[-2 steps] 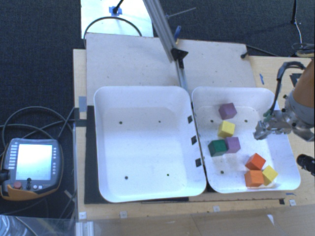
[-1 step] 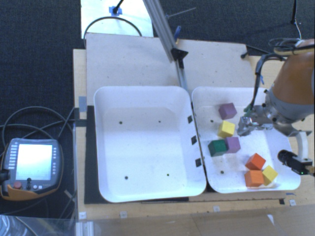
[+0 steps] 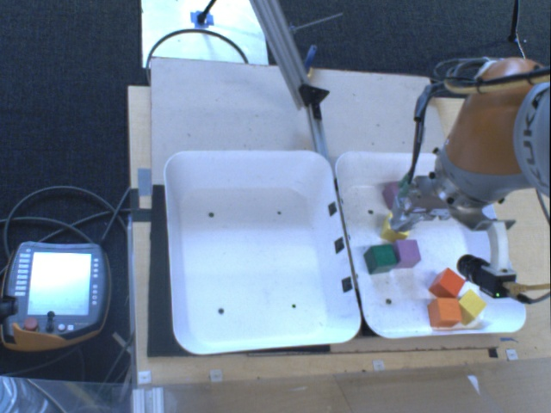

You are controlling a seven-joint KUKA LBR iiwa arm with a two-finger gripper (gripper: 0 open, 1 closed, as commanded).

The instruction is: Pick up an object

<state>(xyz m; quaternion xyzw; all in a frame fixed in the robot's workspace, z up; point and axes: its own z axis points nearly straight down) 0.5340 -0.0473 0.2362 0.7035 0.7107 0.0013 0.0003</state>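
Note:
My gripper [image 3: 399, 220] is low in the right bin [image 3: 362, 179], its tips down at a small yellow block [image 3: 393, 232] that is partly hidden under it. Just below lie a green cube [image 3: 380, 257] and a purple cube [image 3: 407, 252], touching each other. A second purple block [image 3: 391, 194] shows at the gripper's upper left. Near the bin's front right corner sit two orange cubes [image 3: 447, 283] [image 3: 444, 312] and a yellow cube [image 3: 472, 305]. The wrist hides how the tips meet the yellow block.
The left bin [image 3: 185, 231] lies beside the right one, sharing a divider wall. A slanted metal pole [image 3: 284, 46] crosses above the bench at the back. A black camera unit [image 3: 484, 275] hangs off the arm over the right bin's edge. A teach pendant [image 3: 53, 292] rests far left.

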